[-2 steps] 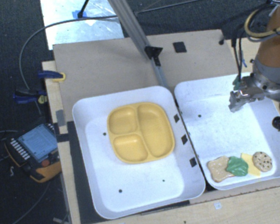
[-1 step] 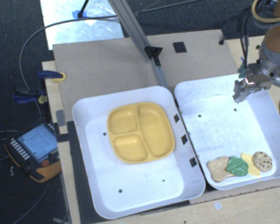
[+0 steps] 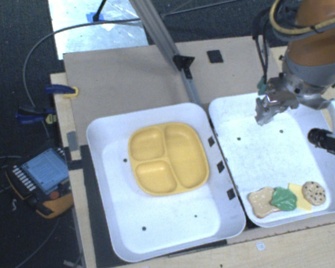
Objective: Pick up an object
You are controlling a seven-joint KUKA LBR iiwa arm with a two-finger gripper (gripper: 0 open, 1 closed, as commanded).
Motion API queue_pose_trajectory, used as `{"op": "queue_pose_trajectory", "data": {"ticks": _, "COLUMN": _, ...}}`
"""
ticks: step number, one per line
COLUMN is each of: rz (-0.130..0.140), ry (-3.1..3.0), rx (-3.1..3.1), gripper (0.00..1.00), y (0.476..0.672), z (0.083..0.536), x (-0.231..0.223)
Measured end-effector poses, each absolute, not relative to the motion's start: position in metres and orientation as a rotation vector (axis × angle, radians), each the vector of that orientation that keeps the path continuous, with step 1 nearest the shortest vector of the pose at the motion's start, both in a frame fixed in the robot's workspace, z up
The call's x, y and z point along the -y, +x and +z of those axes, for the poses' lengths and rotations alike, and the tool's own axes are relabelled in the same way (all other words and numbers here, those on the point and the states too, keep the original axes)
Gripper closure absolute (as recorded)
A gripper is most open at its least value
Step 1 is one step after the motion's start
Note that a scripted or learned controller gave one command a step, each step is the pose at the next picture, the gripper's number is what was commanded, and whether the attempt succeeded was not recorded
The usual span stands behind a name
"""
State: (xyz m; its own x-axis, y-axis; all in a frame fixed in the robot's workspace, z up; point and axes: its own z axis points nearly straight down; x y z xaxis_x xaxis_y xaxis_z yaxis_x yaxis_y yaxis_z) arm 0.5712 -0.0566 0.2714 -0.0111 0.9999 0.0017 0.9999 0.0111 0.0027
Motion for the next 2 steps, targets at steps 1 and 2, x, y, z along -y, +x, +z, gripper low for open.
{"op": "queue_pose_trajectory", "data": {"ticks": 1, "rz": 0.003, "ry": 2.211, "rx": -2.232, "gripper": 1.0, "y": 0.568, "z": 0.269, "x": 0.01}}
{"op": "queue_pose_trajectory", "data": {"ticks": 2, "rz": 0.001, "ry": 2.212, "rx": -2.233, "gripper": 1.0, "y": 0.567, "z": 0.245, "x": -0.04}}
